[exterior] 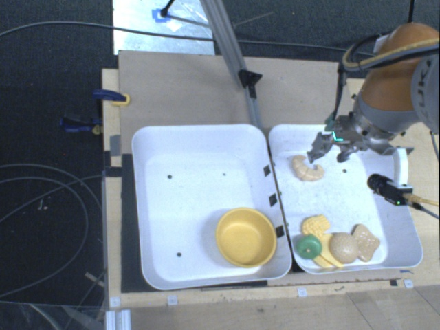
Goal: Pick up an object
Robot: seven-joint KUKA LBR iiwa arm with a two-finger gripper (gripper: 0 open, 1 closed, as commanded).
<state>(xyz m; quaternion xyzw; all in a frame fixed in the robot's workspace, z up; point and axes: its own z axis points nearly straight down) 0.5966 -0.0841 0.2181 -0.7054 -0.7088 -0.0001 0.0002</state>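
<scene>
My gripper (328, 150) hangs spread and empty over the right bin (385, 205), just right of the pale curled pastry (307, 168) in its upper half. It looks light, stiff and slick; I'd pinch across its narrow middle.

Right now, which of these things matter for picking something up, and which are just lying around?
Part of the job:
- gripper, hanging above the right bin
- curved tan piece just below it
- toy foods at the near end: corn, green piece, round bun, waffle

Just lying about:
- yellow bowl in the left bin
- blue clamp
- floor cables
</scene>
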